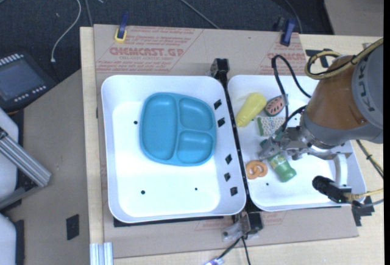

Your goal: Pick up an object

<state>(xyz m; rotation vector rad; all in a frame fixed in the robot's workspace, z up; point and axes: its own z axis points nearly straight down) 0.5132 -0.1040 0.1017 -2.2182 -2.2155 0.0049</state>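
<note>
Dark carpet strewn with loose cables surrounds the pale cardboard-topped bench [183, 50] we look down on, where red lettering runs along the far side and two blue clamps [122, 27] grip the back edge. On our left sits the shallow white left bin [122, 190], and in it we see a light blue plastic tray with three compartments [178, 128], lying flat toward the bin's far half. A row of small black clips [226, 157] lines the seam where the two bins meet. Across that seam, the shallow white right bin [286, 200] holds a cluster of small things: a yellow banana-shaped toy [250, 108] near the far left corner, a small round speckled piece with a red edge [276, 105] just beside it, a green patterned packet [269, 125] below those, an orange ring-shaped toy [256, 169] near the seam, and a green cylindrical bottle [283, 168] lying tilted just right of the ring. We see the grey arm with its orange band [332, 99] reaching in from the right, and its two-finger gripper [277, 147] sits low over the cluster, between the green packet and the green bottle, close to both. Whether anything lies between its tips we cannot tell, since the metal parts blur together there. A black cable [281, 72] loops over the bin's far edge toward the wrist.
</note>
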